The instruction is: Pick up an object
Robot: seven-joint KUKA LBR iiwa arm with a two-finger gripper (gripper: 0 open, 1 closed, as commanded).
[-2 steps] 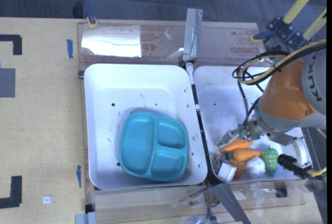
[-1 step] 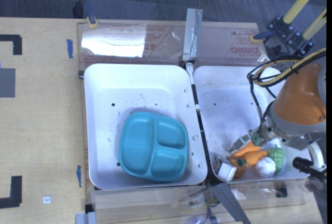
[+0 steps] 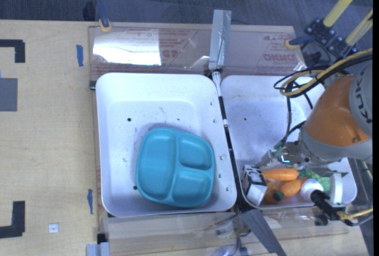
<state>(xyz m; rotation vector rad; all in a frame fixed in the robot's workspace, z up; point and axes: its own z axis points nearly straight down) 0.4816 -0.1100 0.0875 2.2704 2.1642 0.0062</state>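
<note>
Gripper point(image 3: 283, 159) low over orange toys point(image 3: 280, 175) in right bin point(image 3: 249, 108); grip state unclear; nothing lifted yet

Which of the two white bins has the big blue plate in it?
The left bin holds the blue divided plate. The right bin has orange toys instead.

Arm point(image 3: 340, 121) cut off at right edge, perhaps hiding right bin point(image 3: 260, 112) clutter
</note>
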